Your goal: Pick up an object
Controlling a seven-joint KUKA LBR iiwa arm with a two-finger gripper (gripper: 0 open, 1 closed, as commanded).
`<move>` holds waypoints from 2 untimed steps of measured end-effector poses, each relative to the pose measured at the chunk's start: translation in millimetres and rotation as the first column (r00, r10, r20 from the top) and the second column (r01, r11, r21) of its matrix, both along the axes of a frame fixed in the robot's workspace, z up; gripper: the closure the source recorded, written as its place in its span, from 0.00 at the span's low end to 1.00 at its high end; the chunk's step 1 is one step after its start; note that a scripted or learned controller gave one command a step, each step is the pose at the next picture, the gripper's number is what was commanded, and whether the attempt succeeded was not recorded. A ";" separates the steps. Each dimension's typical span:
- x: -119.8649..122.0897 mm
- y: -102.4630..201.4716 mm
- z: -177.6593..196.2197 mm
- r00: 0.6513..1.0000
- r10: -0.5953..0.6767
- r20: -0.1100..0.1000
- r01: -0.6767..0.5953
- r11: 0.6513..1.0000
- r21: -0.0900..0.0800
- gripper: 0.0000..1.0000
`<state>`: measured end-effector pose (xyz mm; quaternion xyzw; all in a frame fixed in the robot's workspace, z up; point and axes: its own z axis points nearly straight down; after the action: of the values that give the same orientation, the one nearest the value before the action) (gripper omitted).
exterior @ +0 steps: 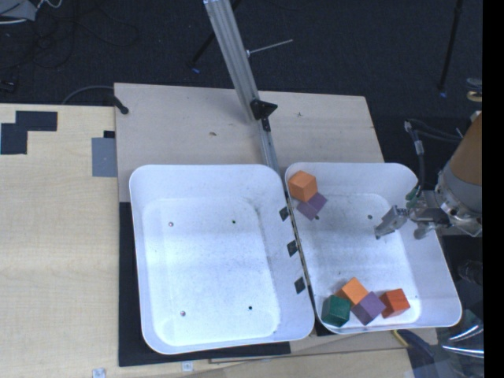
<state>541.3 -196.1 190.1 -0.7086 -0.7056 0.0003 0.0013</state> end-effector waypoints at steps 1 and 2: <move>58.7 61.7 66.5 1.000 0.012 0.010 -0.012 1.000 -0.001 0.00; 55.2 58.2 72.2 1.000 0.012 -0.001 -0.012 1.000 -0.002 1.00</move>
<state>596.5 -138.0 262.3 -0.7042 -0.7100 0.0012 0.0009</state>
